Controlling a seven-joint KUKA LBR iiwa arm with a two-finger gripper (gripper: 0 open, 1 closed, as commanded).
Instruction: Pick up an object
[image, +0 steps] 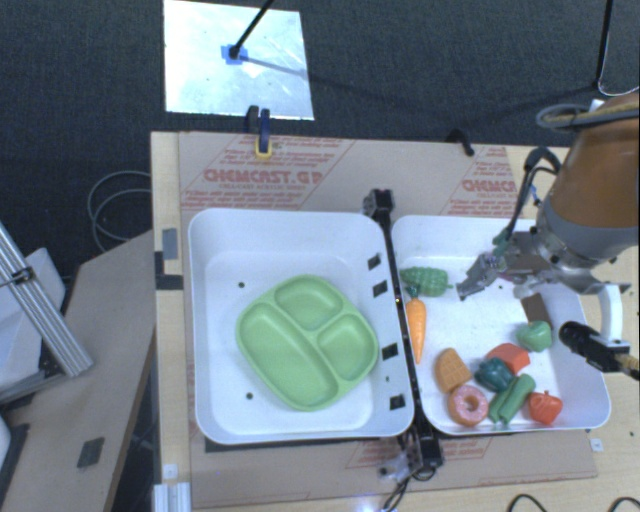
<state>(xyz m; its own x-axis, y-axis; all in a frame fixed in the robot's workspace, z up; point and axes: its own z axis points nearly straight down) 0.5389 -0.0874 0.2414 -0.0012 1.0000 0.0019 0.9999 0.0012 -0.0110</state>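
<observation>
Bench, right bin (590, 405) | toy vegetables crowd near side | fingers (478, 281) over bare floor, grip state unclear

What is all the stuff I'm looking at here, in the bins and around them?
Bins: 2, white, side by side on the bench.
Divided plate: 1, light green, left bin.
Toy carrot: 1, orange, right bin, left edge.
Knobbly toy vegetable: 1, dark green, above the carrot.
Toy doughnut: 1, pink, right bin, front.
Other toy foods: several, mixed colours, right bin, front right.
Cardboard sheet: 1, brown, under the bins.
Arm: 1, grey and orange, from the right.
Gripper: 1, over the right bin.
</observation>
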